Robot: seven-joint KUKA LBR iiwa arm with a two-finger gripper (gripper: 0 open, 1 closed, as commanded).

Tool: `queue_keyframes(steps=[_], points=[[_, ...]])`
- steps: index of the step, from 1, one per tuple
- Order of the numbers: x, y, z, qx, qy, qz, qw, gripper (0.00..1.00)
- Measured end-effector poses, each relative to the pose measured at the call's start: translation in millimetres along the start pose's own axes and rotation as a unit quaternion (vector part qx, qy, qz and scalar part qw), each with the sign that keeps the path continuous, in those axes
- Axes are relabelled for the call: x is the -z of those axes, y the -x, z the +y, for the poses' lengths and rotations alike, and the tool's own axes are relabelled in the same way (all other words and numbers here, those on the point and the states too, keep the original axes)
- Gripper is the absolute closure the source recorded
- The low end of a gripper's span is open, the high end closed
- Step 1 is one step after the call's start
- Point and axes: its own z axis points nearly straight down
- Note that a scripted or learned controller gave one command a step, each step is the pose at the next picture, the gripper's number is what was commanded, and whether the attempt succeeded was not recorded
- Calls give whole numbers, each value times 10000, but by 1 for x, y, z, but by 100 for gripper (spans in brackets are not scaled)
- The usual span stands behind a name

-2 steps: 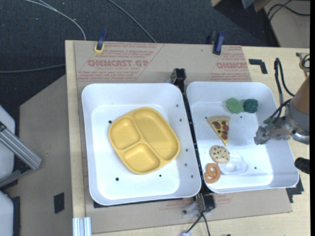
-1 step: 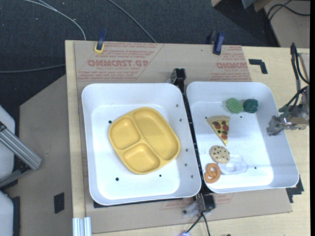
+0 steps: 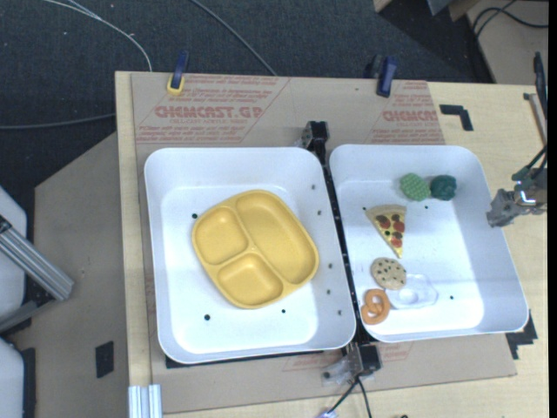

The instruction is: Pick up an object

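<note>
The right bin [image 3: 487, 316] holds several small toy foods. A light green knobbly piece [image 3: 415, 186] and a darker green piece [image 3: 443, 186] lie side by side at its far end. A pizza slice [image 3: 388, 226] lies near the middle, a chocolate-chip cookie [image 3: 388, 273] below it, and a pretzel [image 3: 375, 306] near the front left corner. A clear, pale item [image 3: 414, 295] rests beside the pretzel. My gripper [image 3: 509, 205] shows at the right edge, over the right bin's right rim, apart from all the toys.
The left bin [image 3: 165, 233] holds a yellow three-compartment plate [image 3: 253, 247]. A black divider clamp [image 3: 316, 134] sits between the bins at the back. Blue clips [image 3: 384, 75] hold the cardboard sheet under the bins. Cables cross the dark floor beyond.
</note>
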Motion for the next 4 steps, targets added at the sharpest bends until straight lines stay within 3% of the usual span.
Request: queue_keyframes(steps=[2,3,4], points=[[12,-105,27,21,-18,18,10000,100],[-4,-162,39,17,-53,28,10000,100],[-1,-211,53,23,-21,23,10000,100]])
